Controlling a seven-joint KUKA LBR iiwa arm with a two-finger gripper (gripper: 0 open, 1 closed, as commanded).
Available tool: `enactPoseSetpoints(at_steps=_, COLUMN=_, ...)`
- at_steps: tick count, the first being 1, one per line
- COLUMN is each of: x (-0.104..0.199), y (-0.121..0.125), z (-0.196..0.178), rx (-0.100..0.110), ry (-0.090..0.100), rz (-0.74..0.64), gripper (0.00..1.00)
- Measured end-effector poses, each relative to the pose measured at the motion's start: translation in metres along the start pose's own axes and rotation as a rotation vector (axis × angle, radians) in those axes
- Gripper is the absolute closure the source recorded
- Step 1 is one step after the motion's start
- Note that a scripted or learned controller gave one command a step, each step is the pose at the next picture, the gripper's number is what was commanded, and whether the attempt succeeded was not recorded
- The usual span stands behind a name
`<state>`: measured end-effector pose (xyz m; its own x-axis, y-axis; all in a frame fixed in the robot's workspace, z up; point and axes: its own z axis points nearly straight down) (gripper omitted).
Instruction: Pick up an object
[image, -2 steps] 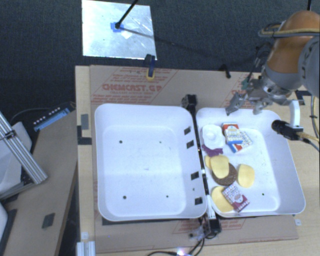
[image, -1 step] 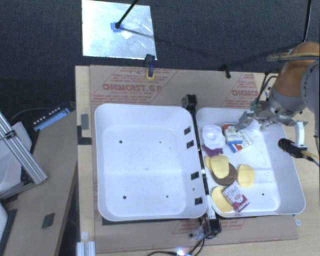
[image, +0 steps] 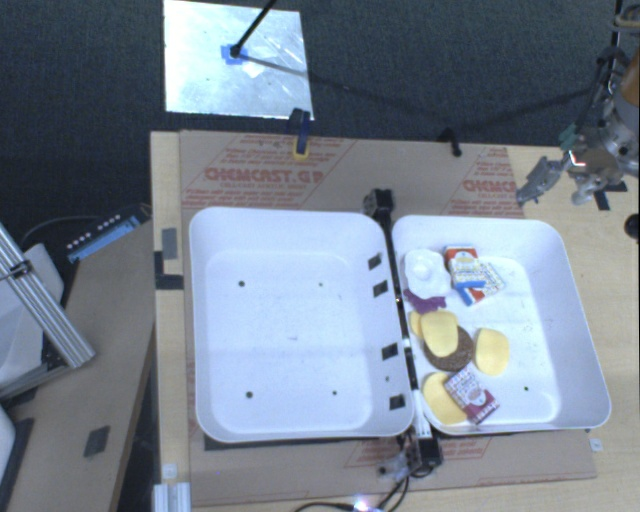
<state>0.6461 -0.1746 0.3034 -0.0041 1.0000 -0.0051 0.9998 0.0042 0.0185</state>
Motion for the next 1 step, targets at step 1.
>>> enactPoseSetpoints(at_steps=1, x=-0.0326, y=0.0136, z=0.1265, rx=0.017, ry=0.004, rz=0.004, gripper=0.0)
